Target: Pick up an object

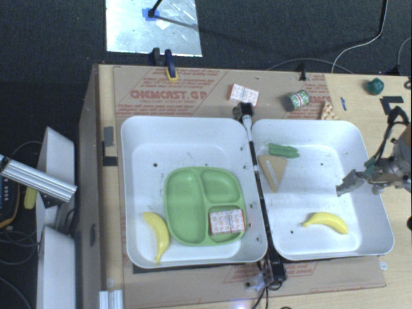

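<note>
Camera view: looks down at a slant on two white bins side by side on a bench.
Left bin (138, 143): holds a green plate, and a banana beside it.
Plate (193, 201): green, with three parts. It sits in the middle of the left bin.
Box (226, 222): small, with a pink and white pattern. It lies in the plate's lower right part.
Left banana (158, 234): yellow. It lies on the bin floor, just beside the plate's lower left edge.
Right bin (347, 137): holds three things, and my gripper is over its right side.
Right banana (326, 222): yellow. It lies flat near the front of the right bin, apart from the other things there.
Green thing (283, 150): long and small. It lies near the back left of the right bin.
Wedge (275, 170): tan, like a slice. It lies just below the green thing, near the bin's left wall.
My gripper (351, 182): it is above and to the right of the right banana, not touching it. I cannot tell how it is set. Nothing shows in it.
Can (298, 100): small and green. It lies on the bench behind the right bin.
</note>
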`<control>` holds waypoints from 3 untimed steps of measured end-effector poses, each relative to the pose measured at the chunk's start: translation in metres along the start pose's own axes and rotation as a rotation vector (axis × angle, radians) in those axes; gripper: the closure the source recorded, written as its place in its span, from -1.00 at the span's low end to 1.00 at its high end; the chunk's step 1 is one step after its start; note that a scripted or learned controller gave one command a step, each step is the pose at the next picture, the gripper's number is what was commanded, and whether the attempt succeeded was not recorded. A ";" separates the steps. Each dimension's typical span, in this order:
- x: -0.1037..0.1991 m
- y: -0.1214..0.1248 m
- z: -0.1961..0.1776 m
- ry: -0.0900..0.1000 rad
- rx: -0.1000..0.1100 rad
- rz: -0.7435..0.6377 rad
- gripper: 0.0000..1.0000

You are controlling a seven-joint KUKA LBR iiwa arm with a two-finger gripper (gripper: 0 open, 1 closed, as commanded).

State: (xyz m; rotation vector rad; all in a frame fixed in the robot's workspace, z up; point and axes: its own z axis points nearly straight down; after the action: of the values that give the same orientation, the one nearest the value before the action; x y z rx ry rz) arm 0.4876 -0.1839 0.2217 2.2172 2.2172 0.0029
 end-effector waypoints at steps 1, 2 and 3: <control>0.019 -0.002 0.066 0.004 0.007 -0.001 -1.00; 0.041 -0.002 0.119 0.004 0.006 -0.002 -1.00; 0.095 -0.002 0.137 0.004 0.005 -0.003 -1.00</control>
State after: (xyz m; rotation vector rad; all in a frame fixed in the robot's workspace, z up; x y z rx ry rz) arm 0.4868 -0.0896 0.0841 2.2183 2.2252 0.0017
